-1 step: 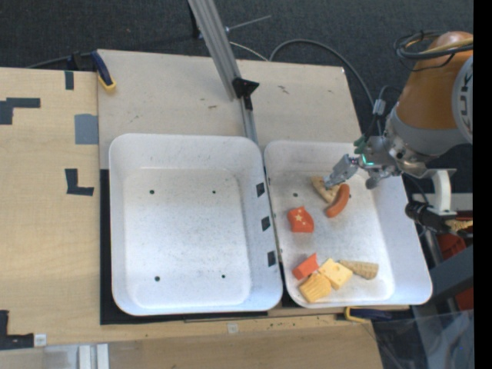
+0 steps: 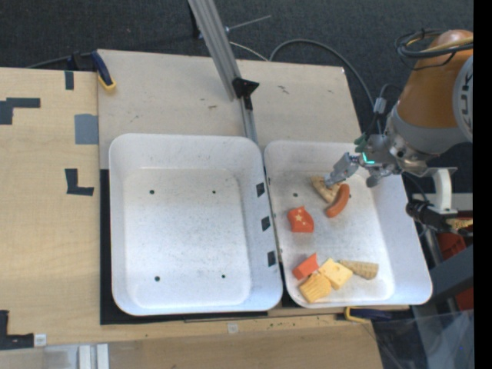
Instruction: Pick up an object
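Hovering over the right bin [image 2: 407, 279], the gripper [image 2: 338, 177] sits just above the sausage [image 2: 337, 201], whose long axis runs diagonally; its grip state I cannot tell.

Two shallow white bins stand side by side, a left bin [image 2: 123, 206] and a right bin [image 2: 400, 237]. The right bin holds seven small food pieces: one orange-red sausage [image 2: 338, 201], one tan wedge [image 2: 323, 188], one red chunk [image 2: 301, 220], one orange block [image 2: 305, 265], two yellow cheese-like blocks [image 2: 336, 271] [image 2: 315, 287], and one tan cone [image 2: 361, 268]. One arm with one gripper [image 2: 337, 177] is counted above that bin.
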`<state>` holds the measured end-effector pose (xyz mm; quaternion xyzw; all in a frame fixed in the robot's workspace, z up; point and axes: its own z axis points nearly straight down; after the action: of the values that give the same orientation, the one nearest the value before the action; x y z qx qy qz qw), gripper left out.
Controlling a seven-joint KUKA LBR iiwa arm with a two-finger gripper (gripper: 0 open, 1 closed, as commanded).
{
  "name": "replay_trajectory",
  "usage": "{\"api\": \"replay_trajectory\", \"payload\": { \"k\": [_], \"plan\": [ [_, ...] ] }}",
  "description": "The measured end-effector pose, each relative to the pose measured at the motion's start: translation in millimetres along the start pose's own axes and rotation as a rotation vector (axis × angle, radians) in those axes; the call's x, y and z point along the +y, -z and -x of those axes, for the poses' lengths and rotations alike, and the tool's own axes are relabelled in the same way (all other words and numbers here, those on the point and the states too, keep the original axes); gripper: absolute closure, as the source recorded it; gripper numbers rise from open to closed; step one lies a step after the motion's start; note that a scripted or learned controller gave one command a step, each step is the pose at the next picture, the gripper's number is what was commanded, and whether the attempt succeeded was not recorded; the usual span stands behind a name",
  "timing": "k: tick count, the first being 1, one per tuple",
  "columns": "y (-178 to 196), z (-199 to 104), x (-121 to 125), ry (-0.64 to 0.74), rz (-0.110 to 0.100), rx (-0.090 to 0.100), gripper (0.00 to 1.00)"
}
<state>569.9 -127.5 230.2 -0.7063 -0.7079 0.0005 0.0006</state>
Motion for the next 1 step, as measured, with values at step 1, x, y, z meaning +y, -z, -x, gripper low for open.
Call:
{"api": "replay_trajectory", "payload": {
  "k": [1],
  "plan": [
    [-51.2, -9.2, -6.4, -0.001, -0.005, 0.0, 0.0]
  ]
}}
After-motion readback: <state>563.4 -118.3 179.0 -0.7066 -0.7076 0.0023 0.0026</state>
